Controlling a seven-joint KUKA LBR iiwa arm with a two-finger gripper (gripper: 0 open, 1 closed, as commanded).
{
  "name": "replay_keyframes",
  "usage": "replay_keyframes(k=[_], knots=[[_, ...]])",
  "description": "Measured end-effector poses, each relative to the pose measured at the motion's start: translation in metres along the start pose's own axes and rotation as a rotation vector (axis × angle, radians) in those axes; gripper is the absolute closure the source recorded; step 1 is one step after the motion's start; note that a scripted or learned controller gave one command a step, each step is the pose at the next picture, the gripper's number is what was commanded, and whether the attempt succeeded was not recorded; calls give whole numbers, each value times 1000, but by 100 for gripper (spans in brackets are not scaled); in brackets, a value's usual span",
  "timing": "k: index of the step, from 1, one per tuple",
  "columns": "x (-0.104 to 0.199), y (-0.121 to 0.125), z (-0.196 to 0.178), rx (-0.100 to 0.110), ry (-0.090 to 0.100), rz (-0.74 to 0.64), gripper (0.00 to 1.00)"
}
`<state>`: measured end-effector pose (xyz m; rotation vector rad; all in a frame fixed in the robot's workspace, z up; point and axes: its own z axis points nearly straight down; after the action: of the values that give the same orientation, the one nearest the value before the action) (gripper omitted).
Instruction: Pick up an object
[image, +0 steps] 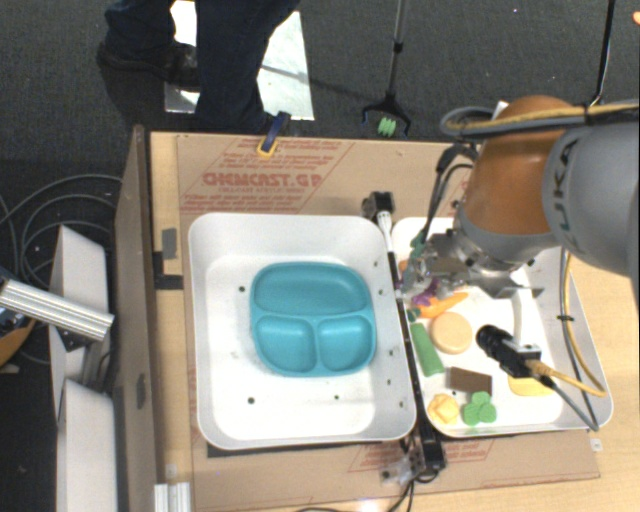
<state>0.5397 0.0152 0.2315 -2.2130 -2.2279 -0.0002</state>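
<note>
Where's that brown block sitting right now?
The brown block lies in the right bin, near its front edge, just above the green piece.

Single arm (590, 190), entering from 3 o'clock. Outer link: smooth grey casing, rounded, matte, with part of dark raised lettering visible along its 9 o'clock edge. Next segment toward the wrist: glossy orange-brown band (510, 170), bulbous, catching a pale highlight on top. Below that, a grey metallic wrist flange (480, 255), stepped and ringed. Thin black and yellowish cables (470, 122) looped over the top of the orange band at 12 o'clock; further black cable trailing down its 9 o'clock side. Gripper body (432, 268) dark, blocky, with small silver fittings; detail blurred.
</note>
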Motion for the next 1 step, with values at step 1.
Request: replay_keyframes(k=[1], knots=[[-10, 17, 1, -3, -1, 5, 100]])
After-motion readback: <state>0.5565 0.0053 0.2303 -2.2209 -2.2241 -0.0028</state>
